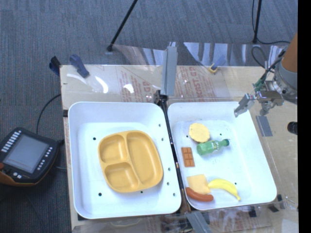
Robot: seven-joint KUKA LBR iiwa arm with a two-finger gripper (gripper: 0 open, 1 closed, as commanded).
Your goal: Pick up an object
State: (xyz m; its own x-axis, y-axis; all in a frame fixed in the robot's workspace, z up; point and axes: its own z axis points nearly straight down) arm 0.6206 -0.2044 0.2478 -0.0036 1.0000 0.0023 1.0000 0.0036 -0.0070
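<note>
The claw (252, 102) hangs over the top right rim of the right bin (262, 154), spread wide with nothing in it. Nearest, down and to its left, lie the yellow disc (199, 132) and green bottle (211, 146); farther down sit the brown bar (188, 157), cheese wedge (198, 183), banana (224, 186) and sausage (199, 195). Farthest left, the yellow divided plate (130, 160) rests in the left bin (82, 130).

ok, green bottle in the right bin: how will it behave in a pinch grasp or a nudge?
The green bottle lies on its side, so a nudge would probably roll it. It looks like smooth plastic, possibly slippery. Its body looks rigid and likely light, like the toy food around it.
</note>
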